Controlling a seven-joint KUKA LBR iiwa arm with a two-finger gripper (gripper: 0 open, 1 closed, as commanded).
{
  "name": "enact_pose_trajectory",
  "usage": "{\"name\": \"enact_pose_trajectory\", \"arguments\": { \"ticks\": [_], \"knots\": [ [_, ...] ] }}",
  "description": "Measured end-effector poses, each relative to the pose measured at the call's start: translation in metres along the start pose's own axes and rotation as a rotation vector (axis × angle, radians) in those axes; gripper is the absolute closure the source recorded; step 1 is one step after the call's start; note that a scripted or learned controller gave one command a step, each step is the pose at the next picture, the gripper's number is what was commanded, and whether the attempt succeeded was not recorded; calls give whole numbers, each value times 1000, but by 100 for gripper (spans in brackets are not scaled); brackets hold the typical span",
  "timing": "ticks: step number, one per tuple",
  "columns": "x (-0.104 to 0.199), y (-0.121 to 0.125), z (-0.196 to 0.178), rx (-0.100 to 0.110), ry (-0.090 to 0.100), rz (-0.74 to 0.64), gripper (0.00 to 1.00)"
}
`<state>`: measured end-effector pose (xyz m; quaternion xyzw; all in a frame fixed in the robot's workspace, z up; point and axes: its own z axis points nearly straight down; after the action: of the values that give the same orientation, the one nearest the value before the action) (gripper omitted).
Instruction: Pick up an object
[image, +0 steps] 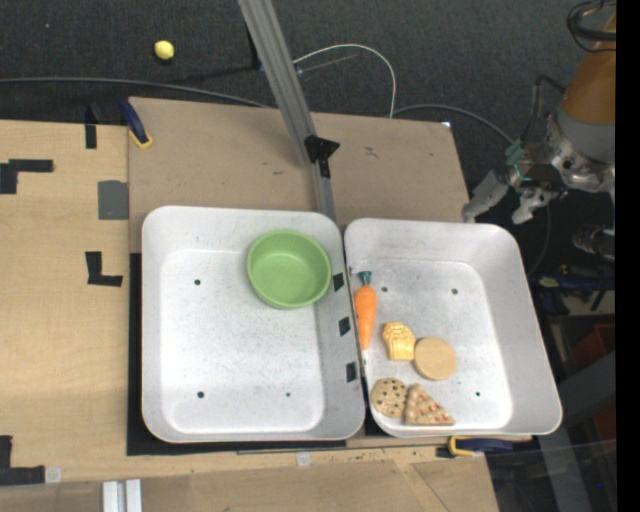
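Arm: reaches in at upper right, pincer (505, 198) above the table, beyond the right bin's (500, 400) far corner.
Pincer: fingers seem spread, nothing between them.
Carrot (365, 313): orange, green-topped, lying along the right bin's left wall.

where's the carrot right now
In the camera view the carrot lies in the right bin, against its left wall beside the divide between the two bins. A yellow waffle-like piece sits just to its lower right.
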<state>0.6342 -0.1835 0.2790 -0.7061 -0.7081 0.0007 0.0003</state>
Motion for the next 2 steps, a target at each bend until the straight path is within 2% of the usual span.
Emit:
{"name": "enact_pose_trajectory", "arguments": {
  "ticks": [1, 2],
  "knots": [
    [0, 0, 0, 0, -1, 0, 0],
    [6, 2, 45, 4, 1, 0, 0]
  ]
}}
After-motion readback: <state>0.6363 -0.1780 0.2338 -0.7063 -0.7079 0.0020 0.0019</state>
